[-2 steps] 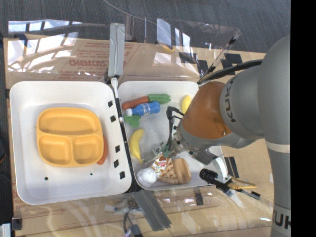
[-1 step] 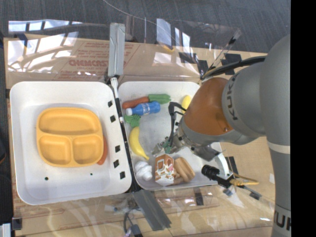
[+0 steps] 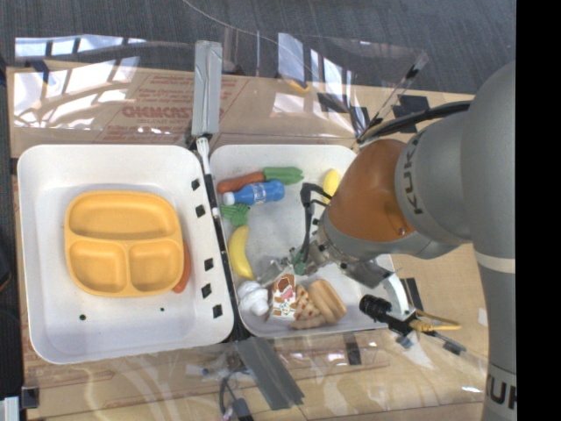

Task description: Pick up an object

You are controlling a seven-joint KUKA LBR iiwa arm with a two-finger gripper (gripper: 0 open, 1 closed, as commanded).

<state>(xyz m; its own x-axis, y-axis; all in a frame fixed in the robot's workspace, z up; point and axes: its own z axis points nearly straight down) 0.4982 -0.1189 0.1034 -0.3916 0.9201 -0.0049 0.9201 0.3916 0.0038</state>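
Observation:
My gripper (image 3: 295, 264) hangs low in the right bin (image 3: 344, 158), under the orange wrist band, just above a pizza-slice toy (image 3: 286, 295) and a ridged tan bread toy (image 3: 325, 301). To the gripper's left lie a yellow banana (image 3: 238, 251) and a white lump (image 3: 254, 299). Toward the bin's back are a blue bottle (image 3: 257, 193), an orange sausage-like piece (image 3: 240, 183), a green piece (image 3: 283, 174) and a yellow lemon (image 3: 330, 181). I see nothing held in the gripper.
The left bin (image 3: 35, 261) holds a yellow divided plate (image 3: 125, 242) with a thin orange piece (image 3: 182, 275) against its right edge. A metal divider (image 3: 205, 95) runs between the bins. The big grey arm covers the right bin's right side.

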